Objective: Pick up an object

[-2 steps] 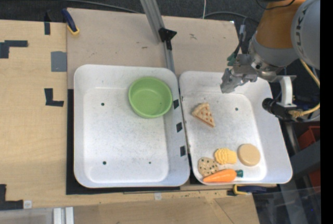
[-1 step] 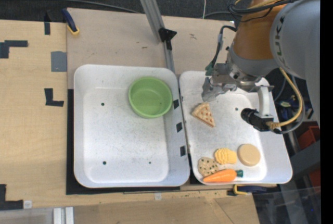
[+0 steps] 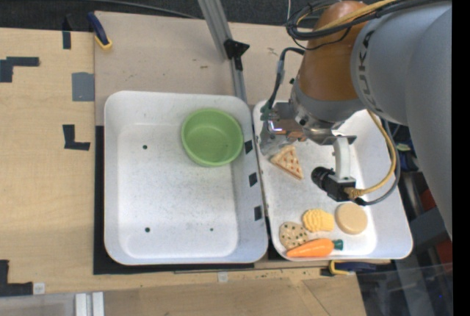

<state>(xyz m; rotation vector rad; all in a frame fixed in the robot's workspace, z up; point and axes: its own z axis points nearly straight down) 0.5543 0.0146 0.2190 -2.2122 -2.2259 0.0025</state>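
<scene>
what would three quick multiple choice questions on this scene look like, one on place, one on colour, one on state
1. Where is the bowl?
A. in the left bin
B. in the right bin
C. on the bare bench

2. What colour is the bowl?
A. red
B. green
C. blue

3. How does the bowl stand?
A. tipped on its side
B. upside down
C. upright, mouth up

Answers:
1. A, it sits near the top right corner of the left bin, while the pizza slice, carrot and biscuits are in the right bin.
2. B, it is light green all over.
3. C, its hollow inside faces the camera.
</scene>
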